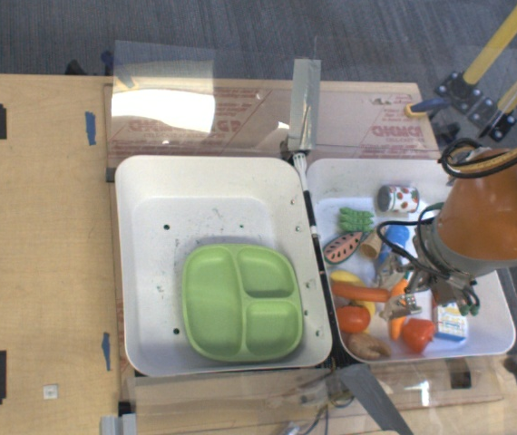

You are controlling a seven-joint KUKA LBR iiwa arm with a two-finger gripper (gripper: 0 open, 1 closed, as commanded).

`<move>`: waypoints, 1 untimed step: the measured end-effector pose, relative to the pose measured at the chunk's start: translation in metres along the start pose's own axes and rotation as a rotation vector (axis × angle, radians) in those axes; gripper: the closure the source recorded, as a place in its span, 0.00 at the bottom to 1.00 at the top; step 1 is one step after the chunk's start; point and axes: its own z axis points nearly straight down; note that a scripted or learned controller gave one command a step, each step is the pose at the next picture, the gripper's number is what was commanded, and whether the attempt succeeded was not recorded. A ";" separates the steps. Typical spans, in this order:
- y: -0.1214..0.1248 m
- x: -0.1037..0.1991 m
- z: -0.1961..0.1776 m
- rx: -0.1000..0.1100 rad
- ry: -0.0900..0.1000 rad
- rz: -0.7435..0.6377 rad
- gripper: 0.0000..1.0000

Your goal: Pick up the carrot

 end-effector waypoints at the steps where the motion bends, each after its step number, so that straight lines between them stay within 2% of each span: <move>1: 0.055 -0.038 -0.083 -0.004 0.021 0.168 1.00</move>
